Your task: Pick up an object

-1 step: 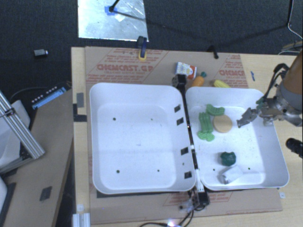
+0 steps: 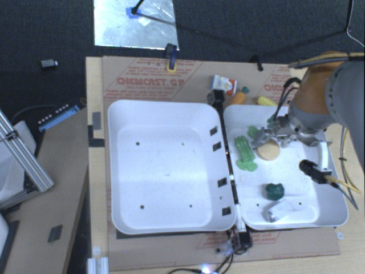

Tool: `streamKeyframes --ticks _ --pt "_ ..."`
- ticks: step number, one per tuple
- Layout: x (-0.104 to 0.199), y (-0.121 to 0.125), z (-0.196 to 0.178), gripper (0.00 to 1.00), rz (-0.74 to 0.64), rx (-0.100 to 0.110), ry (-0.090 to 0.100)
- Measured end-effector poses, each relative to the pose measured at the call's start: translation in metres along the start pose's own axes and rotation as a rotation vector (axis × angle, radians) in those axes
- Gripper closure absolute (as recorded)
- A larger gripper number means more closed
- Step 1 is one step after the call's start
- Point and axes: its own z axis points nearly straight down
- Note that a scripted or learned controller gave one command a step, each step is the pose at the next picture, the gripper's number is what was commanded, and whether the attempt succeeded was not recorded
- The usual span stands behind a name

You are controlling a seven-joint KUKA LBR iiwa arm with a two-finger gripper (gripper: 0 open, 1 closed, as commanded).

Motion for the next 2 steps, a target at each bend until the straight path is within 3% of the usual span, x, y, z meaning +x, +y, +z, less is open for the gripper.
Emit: streamKeyframes --ticks 1,2 --pt "0.003 0.031 0.015 0.0 0.002 -0.008 -0.003" --pt "0.01 -0.023 0.016 0.0 0.008 -0.001 -0.002"
